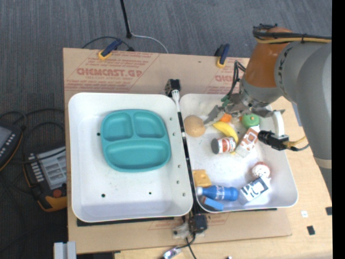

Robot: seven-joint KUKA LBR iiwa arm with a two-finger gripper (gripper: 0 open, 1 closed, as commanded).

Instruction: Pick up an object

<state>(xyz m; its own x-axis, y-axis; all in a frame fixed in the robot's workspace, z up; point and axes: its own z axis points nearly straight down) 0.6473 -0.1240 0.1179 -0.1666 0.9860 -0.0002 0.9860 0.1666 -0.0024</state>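
Hovering low over the far end of the right bin (pixel 291 193), claw (pixel 233 111) spread apart just above the banana (pixel 225 128) and orange piece (pixel 226 118), nothing gripped yet; approach step, next calling for descent and closing squarely on one object.

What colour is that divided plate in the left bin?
The divided plastic plate is teal, shown clearly in the overhead camera view.

Both bins (pixel 81 144) look like smooth white plastic with a slight sheen, and the teal divided plate (pixel 135 140) in the nine o'clock bin is matt plastic. The counter (pixel 81 77) is bare brown board, flat and dull, above grey ribbed carpet (pixel 43 20).
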